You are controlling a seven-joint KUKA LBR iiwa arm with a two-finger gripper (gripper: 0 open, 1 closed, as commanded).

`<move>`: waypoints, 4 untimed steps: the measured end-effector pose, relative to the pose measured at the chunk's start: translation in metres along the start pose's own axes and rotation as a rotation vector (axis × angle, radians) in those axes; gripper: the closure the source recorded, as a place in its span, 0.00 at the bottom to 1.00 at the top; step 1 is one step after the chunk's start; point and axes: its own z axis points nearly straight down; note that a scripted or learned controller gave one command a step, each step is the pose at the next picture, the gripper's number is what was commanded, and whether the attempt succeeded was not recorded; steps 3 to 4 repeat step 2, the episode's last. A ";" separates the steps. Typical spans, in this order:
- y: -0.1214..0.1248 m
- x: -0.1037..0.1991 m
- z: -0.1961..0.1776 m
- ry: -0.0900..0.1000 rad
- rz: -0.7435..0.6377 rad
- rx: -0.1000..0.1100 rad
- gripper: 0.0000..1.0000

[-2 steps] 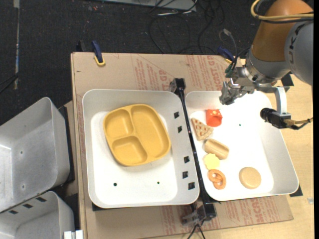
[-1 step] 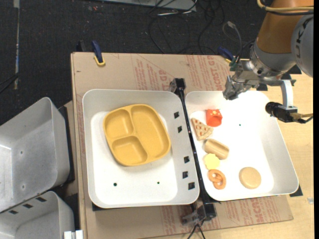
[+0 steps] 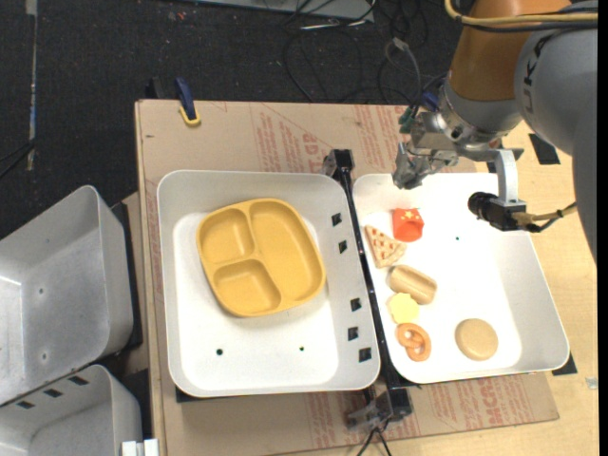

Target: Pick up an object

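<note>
- The metal two-finger gripper (image 3: 410, 173) hangs over the far left corner of the right white bin (image 3: 532, 283); I cannot tell from here how its tips stand, and nothing shows between them.
- Just below the gripper lies a small red block-like piece (image 3: 408, 223), apart from it, with bare bin floor between.
- Beside that red piece, toward the bin's left wall, sits a tan wedge with a criss-cross pattern (image 3: 383, 246), like a toy waffle slice.
- Further down the same wall come a light brown bun-shaped roll (image 3: 412, 283), a pale yellow block (image 3: 403, 308) touching it, and an orange pretzel-shaped piece (image 3: 413, 341).
- A round tan cookie-like disc (image 3: 476, 338) lies to the right of the pretzel, on its own.
- All these pieces crowd the left side of the right bin; nothing covers the red piece.
- The left white bin (image 3: 190, 350) holds a yellow plastic tray with three compartments (image 3: 259, 256), lying flat and slightly turned.
- A black divider strip with clips (image 3: 359, 283) runs between the two bins.
- The grey arm with its orange band (image 3: 494, 46) reaches in from the upper right, wrist bent down toward the bin corner, with a black fitting and cable (image 3: 499, 209) hanging off its side over the bin.
</note>
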 end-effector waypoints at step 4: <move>-0.012 0.104 0.007 0.001 -0.001 0.001 1.00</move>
